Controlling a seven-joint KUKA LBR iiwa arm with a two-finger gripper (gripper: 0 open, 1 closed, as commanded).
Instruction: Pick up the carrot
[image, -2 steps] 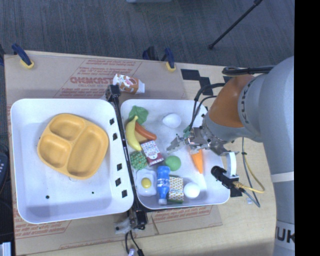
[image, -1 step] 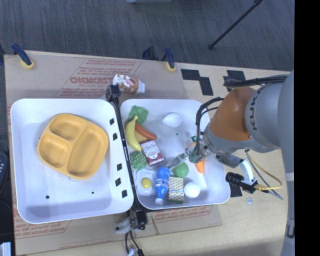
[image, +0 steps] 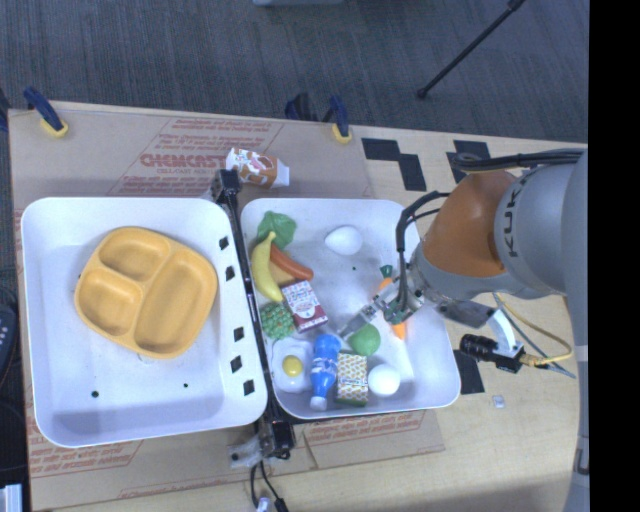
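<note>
Carrot (image: 291, 265) lay in the upper left part of the right bin (image: 435, 375), its orange body touching the banana (image: 263, 268) and its green top pointing to the bin's far corner. The gripper (image: 388, 304) hung low over the middle right of the same bin, well apart from the carrot, probably because the arm came in from the right side. Whether it was open or closed I could not tell, as the wrist hid it. A small orange piece showed just beside it; I could not say what it was.

The toys were crowded in the right bin, so I judged a clean grasp would be difficult with the banana so close. The left bin (image: 60, 400) carried only one yellow divided plate (image: 145, 290) with three compartments.

I counted two bins, one carrot, one banana, two white eggs (image: 344, 240), one fried egg (image: 291, 366), one blue bottle (image: 323, 366), one red carton (image: 303, 305) and one green ball (image: 366, 340).
</note>
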